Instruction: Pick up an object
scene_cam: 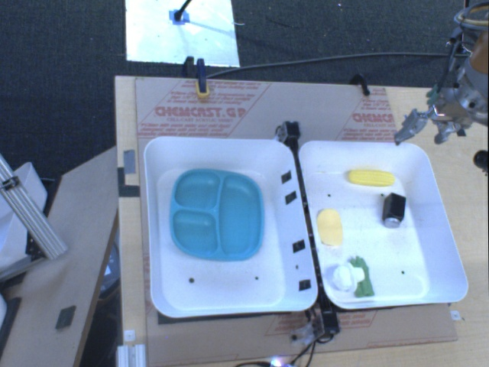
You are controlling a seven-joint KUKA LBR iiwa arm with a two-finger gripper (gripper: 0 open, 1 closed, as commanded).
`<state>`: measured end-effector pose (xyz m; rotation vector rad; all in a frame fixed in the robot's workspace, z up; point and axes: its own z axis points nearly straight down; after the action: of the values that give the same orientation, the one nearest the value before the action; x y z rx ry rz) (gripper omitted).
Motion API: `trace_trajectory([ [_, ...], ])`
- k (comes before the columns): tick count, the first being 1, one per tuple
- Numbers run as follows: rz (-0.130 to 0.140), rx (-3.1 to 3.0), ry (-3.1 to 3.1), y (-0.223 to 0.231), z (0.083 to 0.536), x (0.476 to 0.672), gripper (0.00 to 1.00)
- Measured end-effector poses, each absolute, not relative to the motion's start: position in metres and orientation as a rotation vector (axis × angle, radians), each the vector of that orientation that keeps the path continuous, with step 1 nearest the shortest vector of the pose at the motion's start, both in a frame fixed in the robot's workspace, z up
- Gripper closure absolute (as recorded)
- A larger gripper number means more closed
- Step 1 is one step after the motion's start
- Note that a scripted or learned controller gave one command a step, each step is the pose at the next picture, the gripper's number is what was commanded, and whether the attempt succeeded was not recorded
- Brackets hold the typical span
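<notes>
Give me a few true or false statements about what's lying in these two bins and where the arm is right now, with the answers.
1. The blue plate lies in the left bin. True.
2. The corn cob lies in the left bin. False: it lies in the right bin.
3. The gripper hangs above the right bin's far right corner. True.
4. The black can is between the jaws. False: it lies on the bin floor.
5. The yellow block touches the can. False: they lie apart.
</notes>
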<state>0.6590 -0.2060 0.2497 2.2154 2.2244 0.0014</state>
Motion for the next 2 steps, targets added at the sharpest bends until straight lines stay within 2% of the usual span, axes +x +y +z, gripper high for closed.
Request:
trace_trajectory([
  [2,-0.002,2.215,2.231,-0.194,0.146,0.665,0.00],
])
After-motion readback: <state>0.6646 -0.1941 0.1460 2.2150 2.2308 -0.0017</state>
